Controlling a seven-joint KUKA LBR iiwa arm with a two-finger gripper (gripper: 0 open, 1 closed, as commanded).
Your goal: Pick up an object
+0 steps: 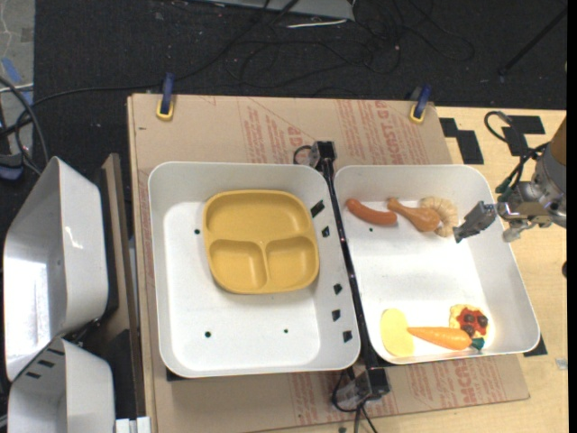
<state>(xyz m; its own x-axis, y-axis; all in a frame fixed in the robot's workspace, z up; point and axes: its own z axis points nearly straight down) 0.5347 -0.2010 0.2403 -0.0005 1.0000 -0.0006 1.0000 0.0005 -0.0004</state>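
From the camera above the bench, the gripper [491,222] sits at the right rim of the right bin [505,269], its two fingers spread apart, one dark finger [472,221] reaching inward over the bin floor and the other lying nearer the rim; nothing is between them; the nearest candidate is the chicken drumstick [424,213], which lies just beside that inward fingertip, on its left and slightly toward the far wall, its pale knobbly end closest to the finger and its long axis running left to right, roughly in line with the arm's reach; beyond it, further left, the sausage [370,212] lies on much the same axis, close to the drumstick's thin end; well apart, along the near wall, lie the carrot [439,337], the yellow disc [395,330] beside it and a small pizza slice [470,319]; the left bin [180,332] holds the yellow divided plate [261,242]; judging from this, a short move leftward would bring the open fingers over the drumstick, though they would likely need turning to close across its length rather than along it.
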